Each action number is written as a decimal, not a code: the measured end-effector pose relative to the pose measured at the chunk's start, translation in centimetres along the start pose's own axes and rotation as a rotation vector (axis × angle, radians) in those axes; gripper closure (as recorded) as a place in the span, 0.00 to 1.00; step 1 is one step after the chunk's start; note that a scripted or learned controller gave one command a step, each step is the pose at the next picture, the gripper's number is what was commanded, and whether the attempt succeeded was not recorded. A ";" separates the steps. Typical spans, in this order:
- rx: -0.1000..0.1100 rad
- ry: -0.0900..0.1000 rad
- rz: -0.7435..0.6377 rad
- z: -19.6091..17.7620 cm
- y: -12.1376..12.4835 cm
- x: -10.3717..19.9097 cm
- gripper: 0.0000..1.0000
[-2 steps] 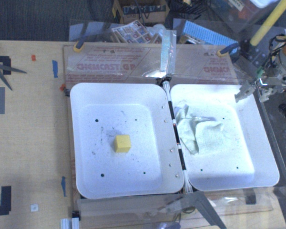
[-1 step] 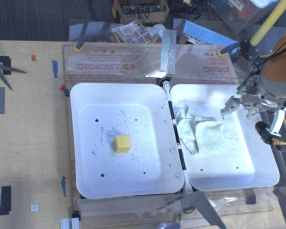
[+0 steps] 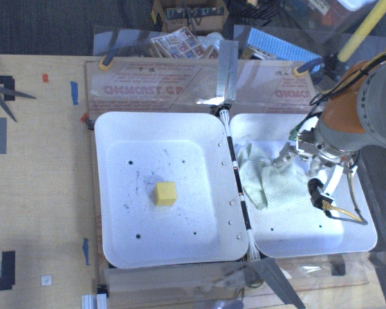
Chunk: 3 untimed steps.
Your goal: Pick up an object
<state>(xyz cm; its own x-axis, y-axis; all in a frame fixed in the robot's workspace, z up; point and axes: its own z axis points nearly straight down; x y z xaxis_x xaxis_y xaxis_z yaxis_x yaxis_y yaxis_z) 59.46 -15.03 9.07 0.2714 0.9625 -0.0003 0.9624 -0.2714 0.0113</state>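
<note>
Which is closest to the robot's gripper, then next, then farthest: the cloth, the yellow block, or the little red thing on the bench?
1. Pale cloth, right bin, beside the gripper.
2. Yellow block, left bin.
3. Red thing, far left on the bench.

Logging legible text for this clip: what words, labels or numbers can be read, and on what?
"CHEMCAST GP", faint red print, partly legible: clear sheet behind the left bin.
Similar red print on the sheet behind the right bin: too blurred.
Printed packet beyond: too small.
</note>
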 end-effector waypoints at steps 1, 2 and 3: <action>-0.005 0.003 0.001 -1.1 0.2 0.1 1.00; -0.003 0.000 0.416 -0.1 0.4 4.8 1.00; 0.002 -0.003 0.616 0.0 0.0 -4.4 1.00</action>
<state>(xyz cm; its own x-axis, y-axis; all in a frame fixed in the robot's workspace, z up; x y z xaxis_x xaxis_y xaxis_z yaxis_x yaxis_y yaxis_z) 58.26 -19.27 9.05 0.7774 0.6290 0.0032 0.6289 -0.7774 0.0082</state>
